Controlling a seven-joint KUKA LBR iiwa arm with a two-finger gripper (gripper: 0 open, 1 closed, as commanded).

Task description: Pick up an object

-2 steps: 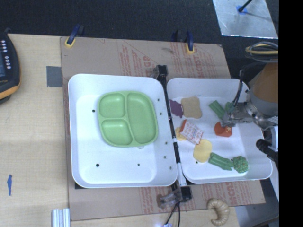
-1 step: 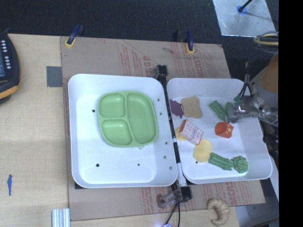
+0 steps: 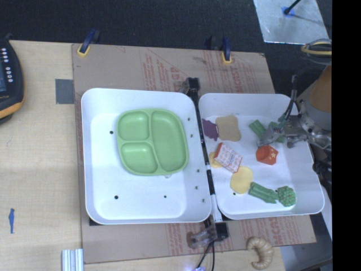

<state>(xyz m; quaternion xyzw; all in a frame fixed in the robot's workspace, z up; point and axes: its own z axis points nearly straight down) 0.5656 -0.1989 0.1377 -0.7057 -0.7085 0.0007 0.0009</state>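
Note:
My gripper [image 3: 284, 133] hangs over the right side of the right bin [image 3: 248, 103]. Just below it in the view lies a small red block [image 3: 267, 154], and a green piece [image 3: 258, 127] lies to its left. Further left in the same bin are a tan bread slice [image 3: 228, 127], a purple piece [image 3: 210, 129] and a red-and-white packet [image 3: 228, 157]. Along the bin's front lie a yellow piece [image 3: 241, 180], a green stalk [image 3: 262, 192] and a broccoli head [image 3: 286, 196]. Nothing shows as held by the gripper.
The left bin [image 3: 98, 202] holds a green divided plate [image 3: 152, 141]. A croissant-shaped toy [image 3: 260, 251] lies on the cardboard in front of the right bin. Blue and yellow clamps [image 3: 225, 49] pin the cardboard at the back. A black handset [image 3: 8, 78] sits at far left.

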